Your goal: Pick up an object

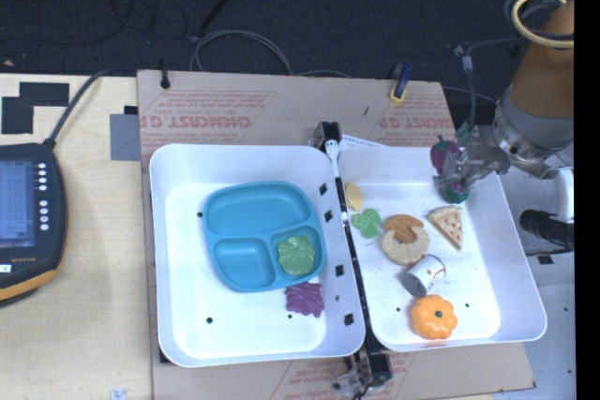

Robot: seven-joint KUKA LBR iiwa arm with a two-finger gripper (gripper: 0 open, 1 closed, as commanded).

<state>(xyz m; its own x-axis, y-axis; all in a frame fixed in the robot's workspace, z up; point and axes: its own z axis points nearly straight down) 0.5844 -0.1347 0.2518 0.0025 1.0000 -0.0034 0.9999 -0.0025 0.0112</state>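
One fixed camera looks down at a slant on both white bins [178,201], arm entering right.

Blue tray [246,225], orange pumpkin [433,317], purple leaf [305,299], white bins [178,295]

Printed in red on the cardboard sheet [281,112], up and well left of the gripper [454,175]: "CHEMCRZT.G.P", upside down. Repeated near [408,119], just up-left of the gripper, again inverted. More red lettering along the cardboard's front edge, far below, too small to read. Teach pendant [23,215] screen at far left, illegible.
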